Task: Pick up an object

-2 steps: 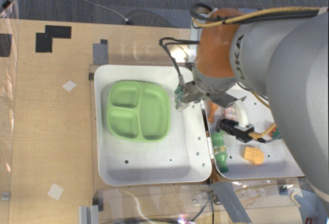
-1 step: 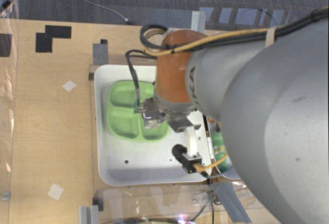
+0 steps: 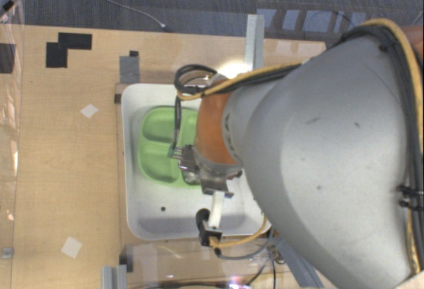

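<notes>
Hovering over the green object [image 3: 158,152] in the white bin [image 3: 149,221], the arm [image 3: 318,168] hides its claw, so I cannot tell its state; the thing looks light, smooth, best pinched at its rim.

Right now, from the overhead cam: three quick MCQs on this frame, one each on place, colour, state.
1. Where is the green object?
A. in the white bin
B. on the bare bench
C. on the grey floor

2. What colour is the band above the wrist?
A. blue
B. orange
C. white

3. How does the arm stand?
A. parked off the bench
B. lying flat on the floor
C. reaching over the bin, covering part of the green object

Key: 1 A, bin walls surround it. 2 B, orange ring shows. 3 C, wrist overlaps its right side.
</notes>
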